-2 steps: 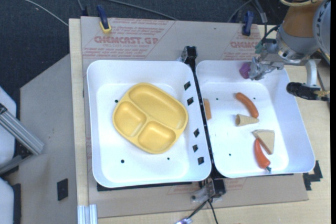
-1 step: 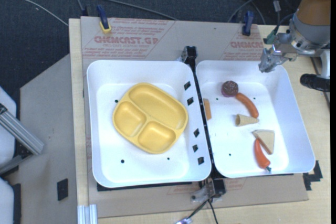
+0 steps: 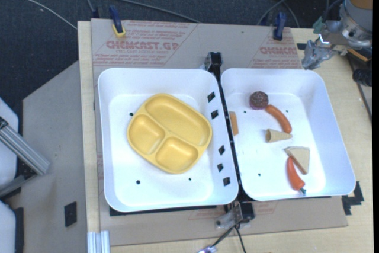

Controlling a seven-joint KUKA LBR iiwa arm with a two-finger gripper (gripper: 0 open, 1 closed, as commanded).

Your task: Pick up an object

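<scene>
Overhead view of two white bins on a worktop. The right bin holds toy food: a sausage near its middle, likely light, stiff and smooth, best pinched across its midsection. The tool hovers beyond the bin's far-right corner, holding nothing.

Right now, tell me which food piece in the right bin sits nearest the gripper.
The dark round meatball, at the bin's far side, closest to the gripper.

A yellow divided plate is seen in the left bin; a sausage, carrot and wedges are seen in the right bin.
</scene>
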